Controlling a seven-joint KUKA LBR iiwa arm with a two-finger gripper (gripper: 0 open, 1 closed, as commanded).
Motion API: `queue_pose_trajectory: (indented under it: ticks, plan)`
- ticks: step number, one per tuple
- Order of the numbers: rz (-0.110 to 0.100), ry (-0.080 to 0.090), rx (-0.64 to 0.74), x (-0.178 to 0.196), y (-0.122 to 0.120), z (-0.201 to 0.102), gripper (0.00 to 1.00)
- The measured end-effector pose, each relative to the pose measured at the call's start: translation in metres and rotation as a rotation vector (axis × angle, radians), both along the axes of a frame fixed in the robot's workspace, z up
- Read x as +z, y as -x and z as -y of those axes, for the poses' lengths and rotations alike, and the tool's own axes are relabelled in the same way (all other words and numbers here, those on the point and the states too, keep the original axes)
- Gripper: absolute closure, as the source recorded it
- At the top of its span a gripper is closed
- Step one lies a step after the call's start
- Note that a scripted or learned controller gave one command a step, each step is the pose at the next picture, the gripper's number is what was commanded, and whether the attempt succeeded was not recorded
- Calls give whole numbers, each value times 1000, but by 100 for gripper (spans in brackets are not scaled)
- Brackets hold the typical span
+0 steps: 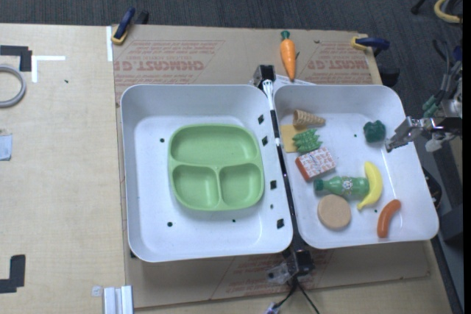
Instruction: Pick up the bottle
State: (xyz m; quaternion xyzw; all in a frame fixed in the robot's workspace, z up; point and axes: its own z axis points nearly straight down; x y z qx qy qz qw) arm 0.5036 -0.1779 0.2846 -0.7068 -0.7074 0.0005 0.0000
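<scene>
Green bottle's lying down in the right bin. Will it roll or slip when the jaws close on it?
The bottle lies on its side and looks round, so it may roll if nudged. It looks like smooth toy plastic, probably stiff and light, perhaps slippery. The banana touches it and may shift too.

The gripper is too small to tell its fingers, and the arm behind it is cut off.

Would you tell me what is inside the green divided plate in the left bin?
Nothing lies in the green divided plate; all three compartments show bare. It covers the left bin's floor beneath.
</scene>
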Motion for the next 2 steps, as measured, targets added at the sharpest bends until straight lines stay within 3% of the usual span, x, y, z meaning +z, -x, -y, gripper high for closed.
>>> queue_pose_trajectory:
  ticks: [1,2]
  plan:
    - [0,1,1,9,-1,0,100]
    - [-1,0,-127,-60,26,-51,100]
